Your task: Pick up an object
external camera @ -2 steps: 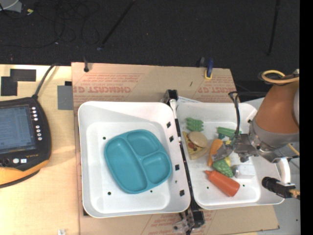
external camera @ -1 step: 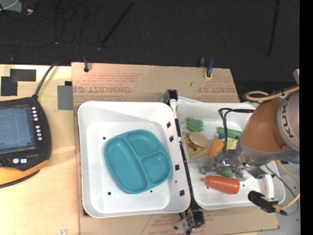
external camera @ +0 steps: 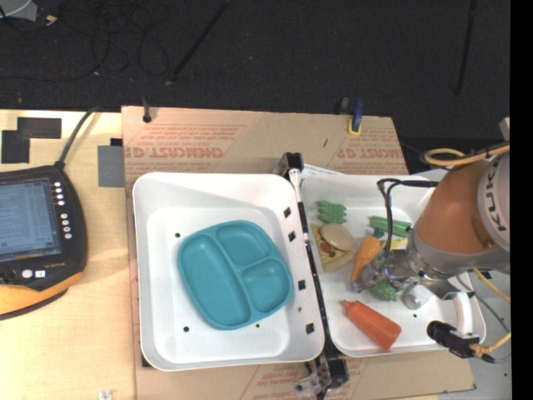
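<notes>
Tablet: far left on the bench, screen lit, well apart from both bins. Not my concern.
Left bin: white, holds one teal divided plate lying flat, tilted a bit. Nothing else I can see in it.
Divider: black clips run down the seam between the bins.
Right bin: white, this is where I'd pick. Crowded toward the middle.
Burger toy: just right of the seam, lying flat.
Green piece: above the burger toy, near the back wall.
Carrot: orange, slanted, just beside the burger toy and close to the gripper.
Red bottle: lying on its side near the front wall, apart from the cluster.
Gripper: down in the right bin among the carrot and some small green bits. Grey metal and clutter overlap, so I cannot tell whether the pincer is released, clenched or grasping anything.
Arm: orange band and grey body cover the right part of the bin.
Task thing: I judge the carrot or the green bit by the gripper as the likely target, both resting in the right bin.
Risk: tight cluster, so the pincer may clamp two items or nudge the carrot aside. A slanted round carrot could slip on lift. Cables near the wrist could snag.
</notes>
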Controlling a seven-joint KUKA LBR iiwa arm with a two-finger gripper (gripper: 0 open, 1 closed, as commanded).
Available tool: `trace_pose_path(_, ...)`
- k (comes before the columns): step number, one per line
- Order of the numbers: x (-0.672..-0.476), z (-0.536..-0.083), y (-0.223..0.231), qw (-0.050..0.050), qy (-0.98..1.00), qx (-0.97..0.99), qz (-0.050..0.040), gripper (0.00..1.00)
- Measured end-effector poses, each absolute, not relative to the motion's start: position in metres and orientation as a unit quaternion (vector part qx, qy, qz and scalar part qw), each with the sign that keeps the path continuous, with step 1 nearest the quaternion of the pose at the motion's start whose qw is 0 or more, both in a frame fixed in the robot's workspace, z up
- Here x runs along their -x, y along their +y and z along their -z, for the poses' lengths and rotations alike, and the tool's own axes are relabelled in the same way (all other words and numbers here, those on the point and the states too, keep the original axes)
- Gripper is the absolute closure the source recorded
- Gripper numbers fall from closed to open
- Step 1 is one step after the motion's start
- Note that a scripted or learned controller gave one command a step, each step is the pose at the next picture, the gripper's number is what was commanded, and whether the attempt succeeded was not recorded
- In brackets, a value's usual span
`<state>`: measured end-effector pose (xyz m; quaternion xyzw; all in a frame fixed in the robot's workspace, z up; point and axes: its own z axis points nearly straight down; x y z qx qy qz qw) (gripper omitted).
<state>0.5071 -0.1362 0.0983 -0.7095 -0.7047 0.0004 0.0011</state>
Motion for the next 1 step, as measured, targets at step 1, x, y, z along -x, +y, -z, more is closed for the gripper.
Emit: trace_pose_path(1,-0.5005,-0.1925,-0.0624,0.000,-0.710,0.704,0.0029,1.00)
